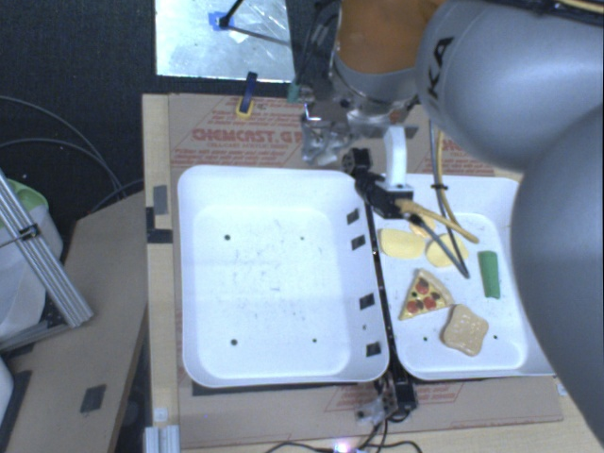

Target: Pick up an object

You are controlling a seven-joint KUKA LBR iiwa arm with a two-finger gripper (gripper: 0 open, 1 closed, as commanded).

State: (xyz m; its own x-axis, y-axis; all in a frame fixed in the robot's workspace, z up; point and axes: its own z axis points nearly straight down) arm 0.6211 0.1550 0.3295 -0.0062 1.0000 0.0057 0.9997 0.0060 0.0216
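My gripper (324, 147) hangs over the far edge of the left bin (264, 291), can't tell if it's open or closed. Pizza slice (427, 295), cracker (465, 329) and green stick (489, 274) sit in the right bin (495, 210).

Two white bins (264, 281) — one pizza slice (426, 296), one toast slice (465, 330), one green stick (490, 274), two yellow pieces (401, 244).
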